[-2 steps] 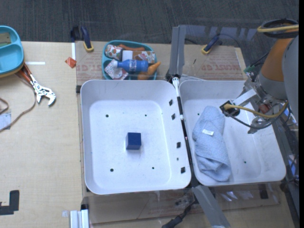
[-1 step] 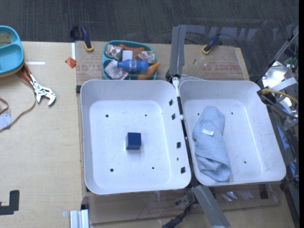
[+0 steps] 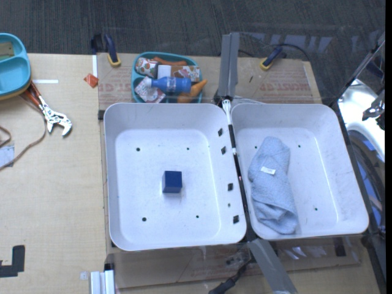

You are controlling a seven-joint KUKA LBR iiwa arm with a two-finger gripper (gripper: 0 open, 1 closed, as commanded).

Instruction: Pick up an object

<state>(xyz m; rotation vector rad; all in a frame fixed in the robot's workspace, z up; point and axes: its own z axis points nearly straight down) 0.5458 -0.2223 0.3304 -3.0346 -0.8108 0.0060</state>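
Nothing is lifted yet: blue cube (image 3: 173,181) and grey cloth (image 3: 272,184) lie untouched, gripper state seemingly impossible to tell.

A small dark-blue cube (image 3: 173,182) sat flat near the middle of the left bin (image 3: 116,182), well clear of its walls, while a crumpled pale grey-blue cloth (image 3: 272,185) with a small white tag lay lengthwise in the right bin (image 3: 343,182), toward its left side.

Soft grey cloth (image 3: 272,185); smooth white plastic bins (image 3: 116,225); matt blue block (image 3: 173,182)
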